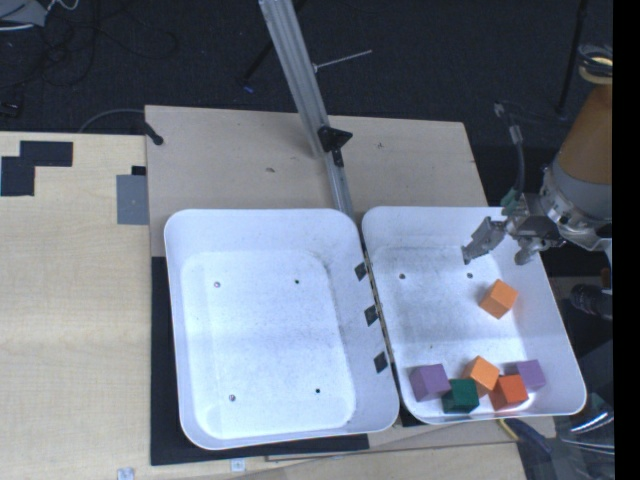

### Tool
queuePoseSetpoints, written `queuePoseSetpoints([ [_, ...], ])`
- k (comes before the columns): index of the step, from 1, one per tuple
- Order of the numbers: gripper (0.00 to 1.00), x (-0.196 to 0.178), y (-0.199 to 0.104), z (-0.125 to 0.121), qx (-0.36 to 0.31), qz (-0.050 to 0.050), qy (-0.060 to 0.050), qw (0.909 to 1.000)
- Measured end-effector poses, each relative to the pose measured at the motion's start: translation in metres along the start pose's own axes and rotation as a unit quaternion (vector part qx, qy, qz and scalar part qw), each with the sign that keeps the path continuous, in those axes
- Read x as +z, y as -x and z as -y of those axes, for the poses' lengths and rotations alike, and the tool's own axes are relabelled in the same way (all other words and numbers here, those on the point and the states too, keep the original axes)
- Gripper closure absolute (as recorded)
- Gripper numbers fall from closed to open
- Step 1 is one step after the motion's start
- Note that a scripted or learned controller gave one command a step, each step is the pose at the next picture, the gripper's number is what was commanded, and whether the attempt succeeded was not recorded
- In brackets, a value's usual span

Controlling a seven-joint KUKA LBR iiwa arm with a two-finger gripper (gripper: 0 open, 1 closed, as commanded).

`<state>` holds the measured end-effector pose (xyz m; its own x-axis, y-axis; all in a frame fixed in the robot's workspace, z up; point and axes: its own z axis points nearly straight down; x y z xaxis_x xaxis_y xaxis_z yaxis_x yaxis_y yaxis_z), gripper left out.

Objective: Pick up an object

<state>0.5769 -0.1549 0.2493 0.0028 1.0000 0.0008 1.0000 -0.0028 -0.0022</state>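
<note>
My gripper [503, 245] hovers over the right bin's [420, 238] far right part, its two fingers spread open with nothing between them. An orange cube [498, 298] lies alone on the bin floor just below and in front of the fingers, apart from them. At the bin's near edge sits a cluster: a purple cube [430, 380], a dark green cube [462, 396], a second orange cube [484, 372], an orange-red cube [511, 391] and a small purple cube [531, 373].
The left bin [200, 238] sits beside the right one, joined by black clips [368, 290]. A slanted metal rail [300, 78] rises behind the bins. The arm's orange band [590, 138] stands at the right edge. Beige bench [70, 298] lies to the left.
</note>
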Motion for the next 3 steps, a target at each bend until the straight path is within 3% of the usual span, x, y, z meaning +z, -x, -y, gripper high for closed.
queuePoseSetpoints([
  [1,0.00,0.067,0.045,0.019,0.001,0.000,-0.004,1.0000],
  [2,0.00,0.159,0.055,0.047,-0.001,-0.001,0.001,1.0000],
  [3,0.00,0.158,0.054,-0.031,-0.003,0.001,0.003,1.0000],
])
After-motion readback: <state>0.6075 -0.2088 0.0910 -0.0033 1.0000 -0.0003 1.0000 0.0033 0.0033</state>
